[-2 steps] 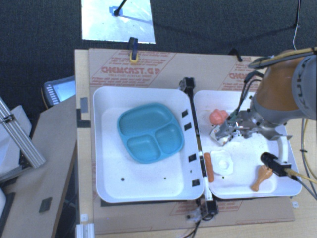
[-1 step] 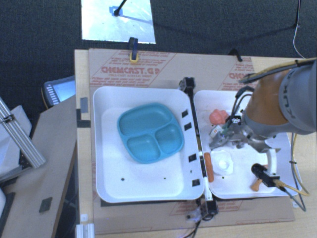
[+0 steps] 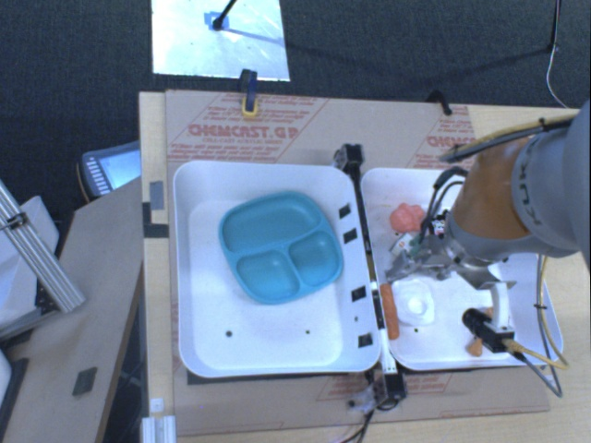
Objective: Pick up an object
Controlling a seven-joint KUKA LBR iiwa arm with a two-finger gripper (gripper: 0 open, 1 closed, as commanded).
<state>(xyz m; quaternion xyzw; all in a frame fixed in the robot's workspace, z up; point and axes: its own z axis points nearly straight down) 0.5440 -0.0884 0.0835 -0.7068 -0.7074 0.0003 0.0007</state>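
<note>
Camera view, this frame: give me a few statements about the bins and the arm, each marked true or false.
1. The blue plate lies in the left bin. True.
2. The plate has three compartments. True.
3. The arm reaches over the left bin. False: it is over the right bin.
4. A pink object lies in the right bin. True.
5. The orange stick lies on the plate. False: it lies in the right bin, along its left wall.
6. The white object sits in the left bin. False: it is in the right bin, beside the orange stick.
</note>
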